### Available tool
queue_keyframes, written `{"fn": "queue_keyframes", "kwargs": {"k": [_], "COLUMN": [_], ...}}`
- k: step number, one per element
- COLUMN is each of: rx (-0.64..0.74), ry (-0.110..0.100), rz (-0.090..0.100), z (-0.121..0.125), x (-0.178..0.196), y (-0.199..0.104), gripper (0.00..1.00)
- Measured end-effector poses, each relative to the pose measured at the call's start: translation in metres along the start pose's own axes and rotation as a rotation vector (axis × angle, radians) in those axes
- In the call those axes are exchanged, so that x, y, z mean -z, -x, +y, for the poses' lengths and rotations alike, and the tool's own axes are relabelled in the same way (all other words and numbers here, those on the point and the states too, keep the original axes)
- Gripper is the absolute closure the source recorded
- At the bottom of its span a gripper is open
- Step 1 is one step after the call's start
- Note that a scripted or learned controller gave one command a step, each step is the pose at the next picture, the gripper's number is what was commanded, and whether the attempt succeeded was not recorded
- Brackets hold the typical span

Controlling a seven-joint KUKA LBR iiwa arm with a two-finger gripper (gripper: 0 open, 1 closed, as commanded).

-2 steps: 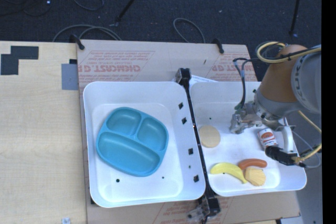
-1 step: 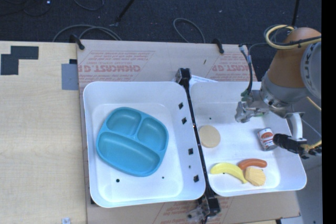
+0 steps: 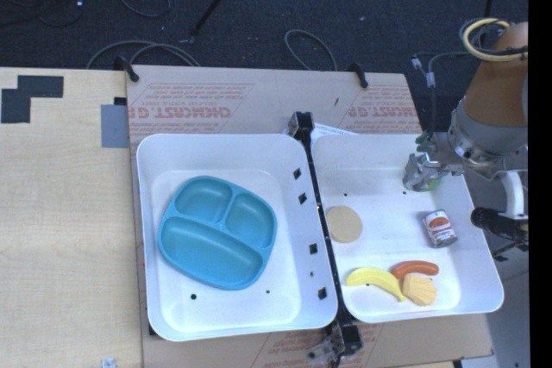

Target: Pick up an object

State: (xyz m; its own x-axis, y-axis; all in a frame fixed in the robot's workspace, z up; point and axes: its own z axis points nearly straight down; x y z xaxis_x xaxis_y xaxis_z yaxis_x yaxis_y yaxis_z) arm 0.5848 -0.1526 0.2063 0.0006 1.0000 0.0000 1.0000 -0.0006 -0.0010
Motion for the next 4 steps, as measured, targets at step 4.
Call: {"fn": "queue_keyframes", "kwargs": {"k": [4], "rx": [0.007], "ry": [-0.008], "rz": [0.002], "z": [-0.009], "x": [0.032], "y": [-0.174], "gripper": [1.0]}}
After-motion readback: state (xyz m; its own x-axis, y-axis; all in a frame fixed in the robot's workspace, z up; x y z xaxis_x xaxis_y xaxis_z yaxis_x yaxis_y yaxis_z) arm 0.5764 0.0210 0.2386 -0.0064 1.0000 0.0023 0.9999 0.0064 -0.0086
